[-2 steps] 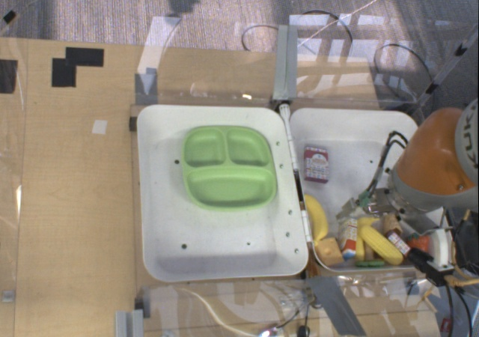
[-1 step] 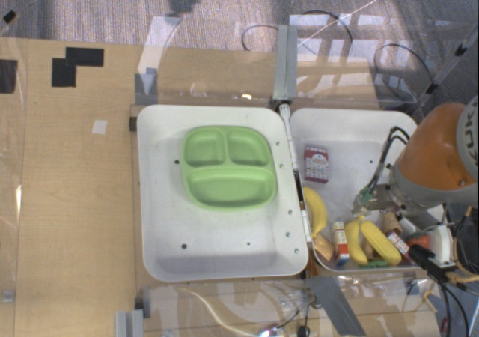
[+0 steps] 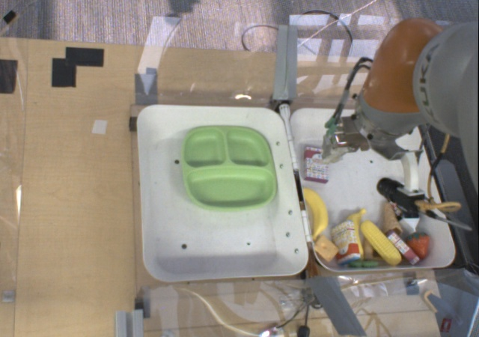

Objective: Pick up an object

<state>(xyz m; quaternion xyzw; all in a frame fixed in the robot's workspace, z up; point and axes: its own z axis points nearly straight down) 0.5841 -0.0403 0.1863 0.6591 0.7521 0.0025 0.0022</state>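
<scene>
Well away from the gripper, on the far left of the view, the wooden bench (image 3: 75, 201) lies bare apart from a few black marks near its back edge. Closer in sits the left bin (image 3: 161, 246), and a green plate (image 3: 228, 167) with three compartments lies flat in its middle, well apart from the gripper and across the rim between the two bins.

The right bin (image 3: 352, 178) is the one the arm (image 3: 441, 81) reaches into. Just beside the gripper, a little to its left and toward the front of the bench, a small pink and white packet (image 3: 316, 165) lies flat on the bin floor close to the dividing rim. It is the nearest thing to the gripper, though I cannot tell whether the two touch.

Further toward the front from the gripper, a banana (image 3: 317, 212) lies along the bin's left wall. The gripper (image 3: 333, 147) itself hangs low over the back left part of the bin, below the orange band of the wrist. Whether it is open or closed I cannot tell, and nothing can be seen held in it.

In front of the gripper and somewhat to its right, a heap of small things fills the front of the bin: a printed pouch (image 3: 346, 238) standing tilted, a yellow piece (image 3: 379, 242) leaning against it, and a red piece (image 3: 420, 246) in the front right corner, the farthest of these from the gripper.
</scene>
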